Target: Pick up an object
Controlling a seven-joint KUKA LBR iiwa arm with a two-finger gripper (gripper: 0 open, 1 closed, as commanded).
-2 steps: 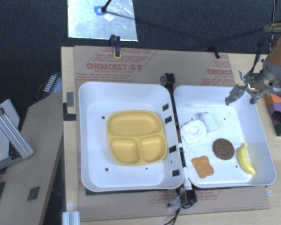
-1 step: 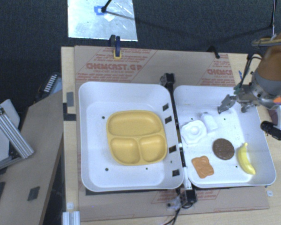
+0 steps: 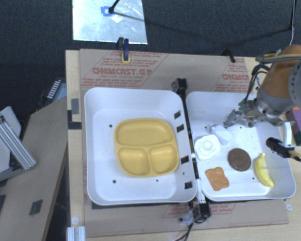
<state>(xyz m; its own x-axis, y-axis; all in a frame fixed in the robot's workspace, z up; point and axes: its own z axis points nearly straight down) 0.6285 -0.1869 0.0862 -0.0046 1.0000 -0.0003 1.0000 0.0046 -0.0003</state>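
My gripper (image 3: 236, 119) hangs low over the back of the right bin (image 3: 286, 187), reaching in from the right. Just in front of it and to its left lies a small pale object (image 3: 221, 133), close to the gripper's tip; I cannot tell whether they touch. Further forward in this bin lie a white fried egg (image 3: 207, 147), a round brown cookie (image 3: 239, 159), an orange toast slice (image 3: 217, 178) and a yellow banana (image 3: 263, 170). Nothing shows held in the gripper.
The left bin (image 3: 98, 179) holds a yellow divided plate (image 3: 143, 146) at its middle. A black divider (image 3: 186, 134) runs between the two bins. The arm's orange and grey wrist (image 3: 283, 84) stands over the right bin's back right corner.
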